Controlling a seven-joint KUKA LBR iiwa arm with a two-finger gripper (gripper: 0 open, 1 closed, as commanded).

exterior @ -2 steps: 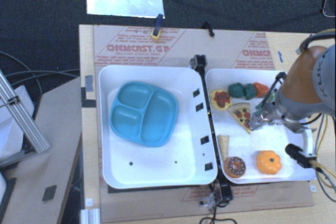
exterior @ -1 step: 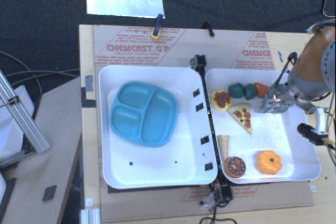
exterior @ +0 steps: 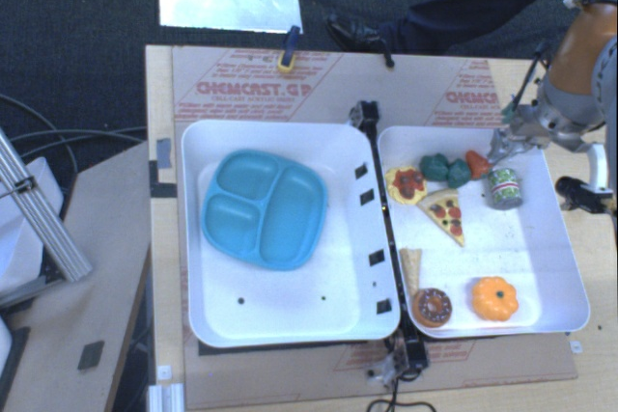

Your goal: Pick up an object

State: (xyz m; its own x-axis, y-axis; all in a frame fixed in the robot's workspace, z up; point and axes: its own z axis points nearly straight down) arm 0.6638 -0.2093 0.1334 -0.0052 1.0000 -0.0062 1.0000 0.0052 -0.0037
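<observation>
Green-labelled can (exterior: 504, 188) lies near right bin's (exterior: 570, 289) far edge, beside an orange-red piece (exterior: 478, 163). My end effector (exterior: 503, 145) hangs just above it; grip state: cannot tell.

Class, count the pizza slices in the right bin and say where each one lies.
2. One pizza slice lies at the bin's upper left, beside the green toy. The other pizza slice lies just below it, nearer the middle. None appears hidden.
</observation>
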